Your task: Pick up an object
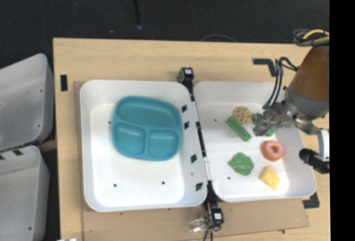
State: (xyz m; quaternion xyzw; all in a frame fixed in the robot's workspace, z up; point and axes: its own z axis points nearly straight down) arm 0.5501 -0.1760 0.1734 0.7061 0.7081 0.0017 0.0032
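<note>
Judging from my remote seat, nothing is lifted yet: the gripper (pixel 265 127) hovers low at the frame's right beside the green stick (pixel 238 128), its opening unreadable, every toy resting in the right bin (pixel 222 190).

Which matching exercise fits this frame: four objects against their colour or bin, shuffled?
Column 1:
1. divided plastic plate
2. ring-shaped toy doughnut
3. wedge-shaped toy block
4. leafy toy vegetable

Column 2:
A. yellow, right bin
B. teal, left bin
C. green, right bin
D. pink, right bin

Pairs: 1-B, 2-D, 3-A, 4-C
</note>
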